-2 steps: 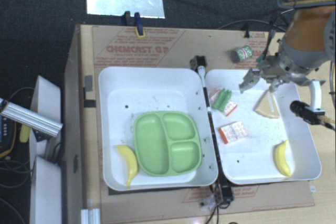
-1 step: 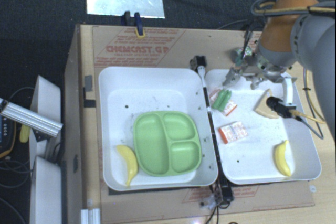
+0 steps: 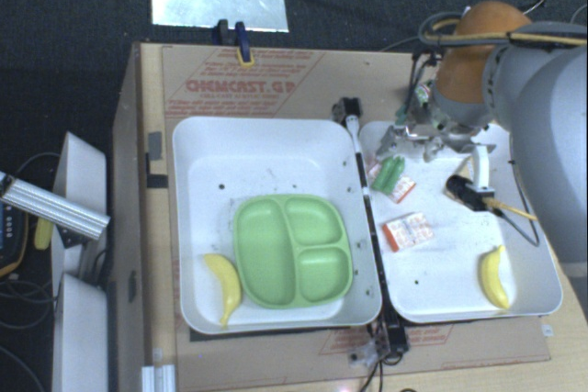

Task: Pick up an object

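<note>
Hand (image 3: 411,150) looks wide, nothing between the fingers, hanging over the far corner of the bin under it (image 3: 450,294), close to the divider wall.

Likely target: the green item (image 3: 390,172), just on the camera side of the hand, slightly toward the divider. It's touching or overlapping a red-and-white packet (image 3: 403,189) right next to it. A second packet (image 3: 407,231) is further out from the hand, same direction. The banana (image 3: 493,277) is well apart from the hand, at the near corner. The other bin (image 3: 266,151), past the divider, holds a green divided plate (image 3: 292,250) and a second banana (image 3: 223,287); both are out of play from this pose.

Risks as I see them:
- The hand isn't centred over the green item. A straight drop probably lands on bare bin floor or clips the item's far end and knocks it away.
- Green item and packet are too tight. The fingers may straddle both and get a weak double pinch, or push one under the other.
- The divider wall is close. The finger on that side could hit the rim on the way down.
- The packets lie flat, so the fingers may slide over them and close on nothing.
</note>
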